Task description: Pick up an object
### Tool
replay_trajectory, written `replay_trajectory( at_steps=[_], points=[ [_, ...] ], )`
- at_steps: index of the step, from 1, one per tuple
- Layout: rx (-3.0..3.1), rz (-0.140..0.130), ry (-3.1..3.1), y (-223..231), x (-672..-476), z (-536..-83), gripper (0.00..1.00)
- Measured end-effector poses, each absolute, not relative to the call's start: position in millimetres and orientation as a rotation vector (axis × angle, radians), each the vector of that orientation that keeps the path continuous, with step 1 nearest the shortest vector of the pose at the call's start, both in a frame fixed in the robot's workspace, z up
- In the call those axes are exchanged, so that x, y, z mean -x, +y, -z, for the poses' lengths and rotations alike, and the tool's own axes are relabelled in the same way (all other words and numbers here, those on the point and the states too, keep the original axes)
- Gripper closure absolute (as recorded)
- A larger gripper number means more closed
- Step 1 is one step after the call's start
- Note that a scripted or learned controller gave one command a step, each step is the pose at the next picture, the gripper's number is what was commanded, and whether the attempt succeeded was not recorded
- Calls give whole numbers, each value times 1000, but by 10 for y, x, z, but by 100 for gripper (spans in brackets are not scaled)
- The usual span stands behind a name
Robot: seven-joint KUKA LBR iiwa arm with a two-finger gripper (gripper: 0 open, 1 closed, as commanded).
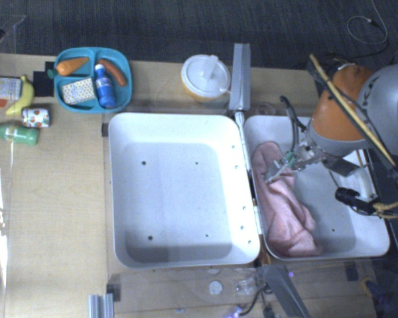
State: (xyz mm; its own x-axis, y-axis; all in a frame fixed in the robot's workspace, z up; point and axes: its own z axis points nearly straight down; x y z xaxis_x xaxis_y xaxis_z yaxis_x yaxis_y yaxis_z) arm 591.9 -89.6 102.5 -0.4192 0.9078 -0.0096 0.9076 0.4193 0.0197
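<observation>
My pincer [283, 166] sits low in the right bin [368, 240], right at the upper part of the pink cloth [286, 207], and its tips look to be touching the fabric there. From this slant I cannot tell whether it is spread, closed, or pinching a fold of the cloth; the tips are small and tangled with wires and greenish fittings. Behind it, my wrist runs up to the right into the orange band [338, 111] and then the grey body of my arm [388, 108], which covers the upper right corner of that bin.

The pink cloth lies crumpled along the left wall of the right bin, stretching from near the top of the bin down to its lower edge, where it bunches thicker. A black cable [351, 201] hangs over the bin floor to the right of the cloth.

The left bin [119, 177] stands just beside, the 2 sharing a narrow divide. Above that divide, on the wooden bench [46, 244], rests a round white-lidded cup [206, 77] next to a grey metal post [240, 78].

Farther left is a blue divided tray [123, 65] with a carrot [74, 65], a sausage [113, 73], a blue bottle [104, 88] and a patterned square piece [77, 91]. Left of the tray lie a banana [23, 97], a small carton [3, 88], a can [35, 117] and a green bottle [13, 134].
</observation>
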Motion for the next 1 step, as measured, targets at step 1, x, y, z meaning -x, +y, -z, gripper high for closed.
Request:
replay_trajectory(
  at_steps=[1],
  points=[
    [-1679,-22,2629,-882,-5935,-1132,100]
  ],
)
